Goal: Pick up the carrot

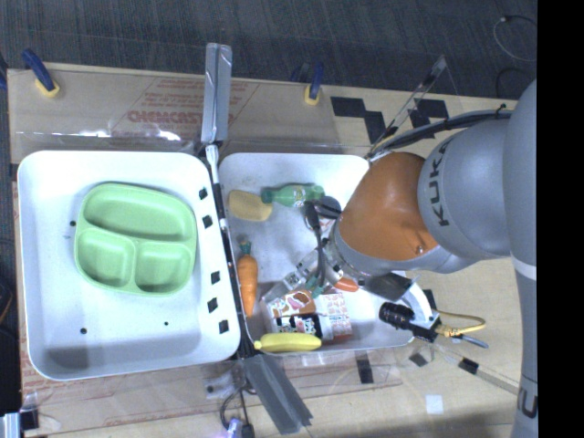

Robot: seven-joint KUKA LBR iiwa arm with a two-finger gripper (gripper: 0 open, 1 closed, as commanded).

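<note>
**Arm over right bin, carrot loose at left wall**

Grey arm [474,190] with orange band filling right side of frame, reaching down into right bin [351,164]. Gripper [315,272] near bin centre, above carton clutter; open or clenched, cannot tell. Left bin [36,245] at frame left, holding green divided tray [137,237]. Carrot [247,283] lying lengthwise beside right bin's left wall, green top pointing up-frame, apart from gripper. Printed carton [315,316] at bin's lower middle. Banana [287,342] along lower edge, just below carton. Green bottle [292,193] at upper middle. Pale yellow item [249,206] just left of bottle.
</note>
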